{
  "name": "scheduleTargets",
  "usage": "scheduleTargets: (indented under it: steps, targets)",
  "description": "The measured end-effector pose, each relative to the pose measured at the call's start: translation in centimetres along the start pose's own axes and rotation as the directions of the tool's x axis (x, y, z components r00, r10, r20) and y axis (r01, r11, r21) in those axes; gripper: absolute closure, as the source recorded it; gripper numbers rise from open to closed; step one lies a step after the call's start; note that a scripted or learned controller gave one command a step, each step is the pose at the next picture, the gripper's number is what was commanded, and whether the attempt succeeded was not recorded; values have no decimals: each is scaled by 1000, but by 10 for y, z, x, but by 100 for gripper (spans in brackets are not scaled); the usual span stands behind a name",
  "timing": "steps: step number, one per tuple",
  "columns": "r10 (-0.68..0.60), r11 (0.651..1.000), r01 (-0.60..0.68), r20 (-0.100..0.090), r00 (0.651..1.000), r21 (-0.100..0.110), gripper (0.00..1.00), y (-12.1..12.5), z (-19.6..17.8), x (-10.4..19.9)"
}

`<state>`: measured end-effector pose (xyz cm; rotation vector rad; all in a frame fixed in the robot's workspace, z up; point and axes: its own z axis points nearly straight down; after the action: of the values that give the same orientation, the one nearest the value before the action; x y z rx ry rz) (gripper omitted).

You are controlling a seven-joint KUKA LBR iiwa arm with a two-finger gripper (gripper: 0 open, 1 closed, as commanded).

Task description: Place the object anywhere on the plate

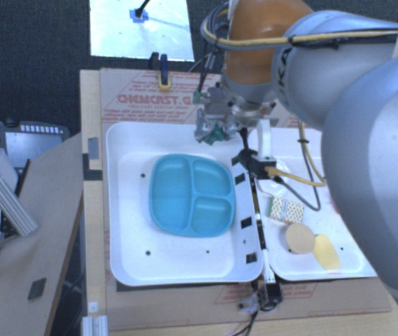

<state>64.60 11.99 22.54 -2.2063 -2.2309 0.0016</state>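
Note:
A blue plate [191,194] with three compartments lies in the left white bin [129,257]. My gripper [212,134] hangs above the bin's far right corner, just beyond the plate's far edge. A small green object [217,136] shows between its fingers, and the gripper is shut on it. The grey arm with its orange band comes in from the right and covers much of the right bin.
The right bin [349,266] holds a checkered block [286,209], a tan round disc [299,238] and a yellow piece [327,252]. A black-marked divider [253,208] runs between the bins. Cables hang from the wrist over the right bin.

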Motion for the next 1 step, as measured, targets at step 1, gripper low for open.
scheduleTargets:
  steps: [1]
  targets:
    - [1, 1000, -1, 1, 1000, -1, 100, -4, -4, 47]
